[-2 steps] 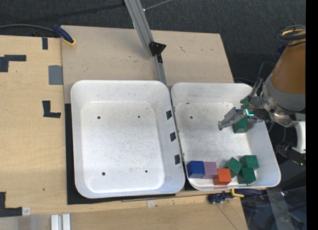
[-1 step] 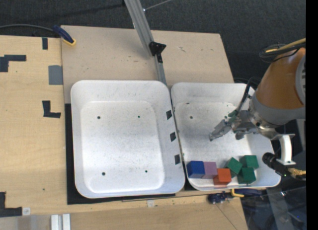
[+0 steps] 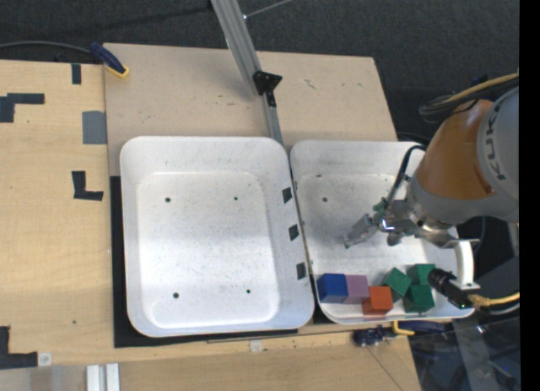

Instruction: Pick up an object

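My gripper hangs over the middle of the right bin, pointing down and to the left, with nothing seen in it. Along that bin's front edge lie a blue cube, a purple block, an orange block and three green blocks. The gripper is behind these blocks and apart from them, closest to the purple and blue ones. The arm's orange band and grey wrist cover the bin's right side.
The left bin stands beside the right one, their rims touching. A slanted metal rail runs from the top down to the gap between the bins. A cable lies at the bench's right edge.
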You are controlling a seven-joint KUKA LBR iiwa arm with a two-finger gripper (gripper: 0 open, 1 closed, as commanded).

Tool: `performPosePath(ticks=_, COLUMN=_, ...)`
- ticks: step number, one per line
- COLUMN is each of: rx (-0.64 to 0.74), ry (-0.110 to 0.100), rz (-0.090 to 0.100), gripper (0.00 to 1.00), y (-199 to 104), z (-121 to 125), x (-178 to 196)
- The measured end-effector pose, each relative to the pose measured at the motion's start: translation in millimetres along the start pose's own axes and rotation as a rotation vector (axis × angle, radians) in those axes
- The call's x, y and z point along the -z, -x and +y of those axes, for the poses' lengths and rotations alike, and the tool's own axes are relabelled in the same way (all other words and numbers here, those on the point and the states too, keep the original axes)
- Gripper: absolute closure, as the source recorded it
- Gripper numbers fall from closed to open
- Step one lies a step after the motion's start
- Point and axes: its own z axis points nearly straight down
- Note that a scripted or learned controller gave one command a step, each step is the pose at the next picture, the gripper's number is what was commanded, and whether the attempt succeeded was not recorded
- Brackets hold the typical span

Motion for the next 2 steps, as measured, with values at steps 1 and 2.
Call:
performPosePath(ticks=1, rx=0.0, ry=0.004, rz=-0.001, gripper=0.0, y=0, z=-1, x=-51)
performPosePath(ticks=2, rx=0.002, ry=0.003, rz=0.001, gripper=1.0, y=-2, z=-1, x=-40)
